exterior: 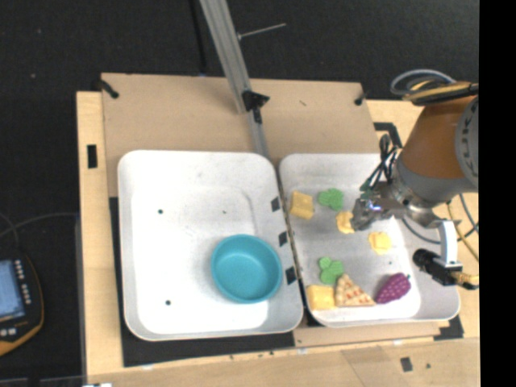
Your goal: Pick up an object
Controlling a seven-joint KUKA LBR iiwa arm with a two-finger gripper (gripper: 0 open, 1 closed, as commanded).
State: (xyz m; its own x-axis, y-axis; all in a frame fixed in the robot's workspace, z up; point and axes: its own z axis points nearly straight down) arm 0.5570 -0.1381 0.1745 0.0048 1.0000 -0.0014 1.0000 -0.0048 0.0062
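Camera view: your gripper [364, 210] is low in the right bin [322, 168], touching or just above a yellow piece [346, 222] mid-bin. Fingers' state: cannot tell. Nothing lifted; the pick remains.

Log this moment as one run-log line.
arm: over right bin | gripper: low beside small yellow piece | grasp: unconfirmed | blue bowl: in left bin
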